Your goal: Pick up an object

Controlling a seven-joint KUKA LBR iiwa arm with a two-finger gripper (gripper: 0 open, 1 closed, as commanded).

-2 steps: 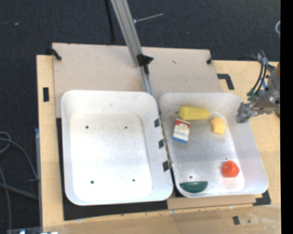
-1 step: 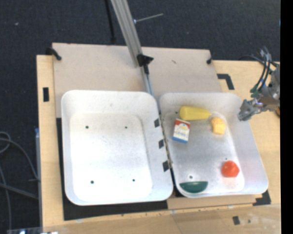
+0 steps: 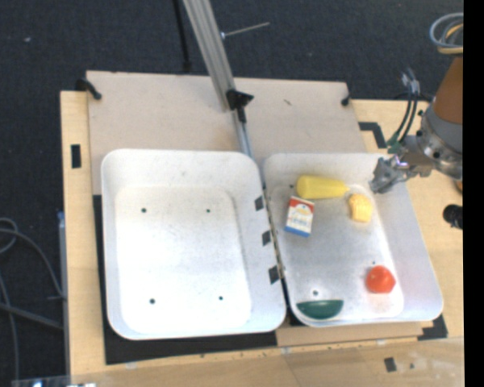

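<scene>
Gripper (image 3: 385,176) at the right bin's (image 3: 415,248) 1 o'clock edge, finger state can't tell, nothing seen in it. Nearest target: small yellow lump (image 3: 360,207), at gripper's 7 o'clock, just beside. Yellow bottle (image 3: 321,187) lies at 9 o'clock, long axis left-right.

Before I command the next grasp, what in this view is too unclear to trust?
- Gripper: too small and blurred to read its state or its height above the right bin.
- Small carton: label too small to read.
- Green dish: partly cut by the bin's near rim.
- Arm: cut off at the right.
</scene>
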